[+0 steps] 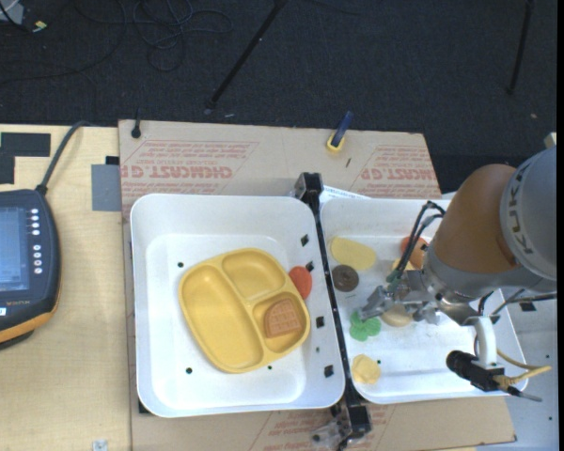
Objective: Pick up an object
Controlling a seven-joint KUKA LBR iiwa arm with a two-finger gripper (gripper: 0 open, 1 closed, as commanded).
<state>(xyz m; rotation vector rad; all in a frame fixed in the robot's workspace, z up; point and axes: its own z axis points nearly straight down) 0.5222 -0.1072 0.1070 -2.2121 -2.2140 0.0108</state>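
Observation:
My gripper (400,308) hangs low over the left half of the right bin (423,383). It is open, one finger toward the green piece and the other toward the arm. A small tan object (395,318) lies on the bin floor between the fingers and is not lifted. A green toy (363,327) sits just left of the gripper. Close by are a brown round piece (344,277), a yellow piece (353,252) and a small yellow lump (367,369). An orange item (412,246) peeks out behind the wrist.
The left bin (160,252) holds a yellow divided plate (230,303) with a brown waffle-like piece (282,318) in one compartment and a red item (302,280) at its edge. A black divider (324,289) separates the bins. A tablet (9,256) lies far left.

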